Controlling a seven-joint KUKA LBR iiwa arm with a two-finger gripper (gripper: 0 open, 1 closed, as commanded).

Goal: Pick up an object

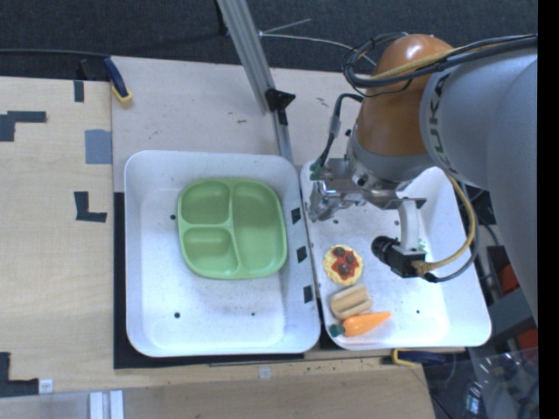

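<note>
In the right bin (pixel 454 321) lie three toy foods: a small round pizza (pixel 342 264) with red toppings, a tan hot dog bun (pixel 350 302) below it, and an orange carrot (pixel 368 323) at the front. My gripper (pixel 320 202) hangs over the right bin's far left corner, above and left of the pizza. Nothing shows between its fingers. The grey arm with its orange band covers the bin's far part.
The left bin (pixel 148 260) holds a green divided plate (pixel 232 228). A metal pole (pixel 253 59) slants up from between the bins. Black cables and a connector (pixel 397 257) hang from the wrist over the right bin.
</note>
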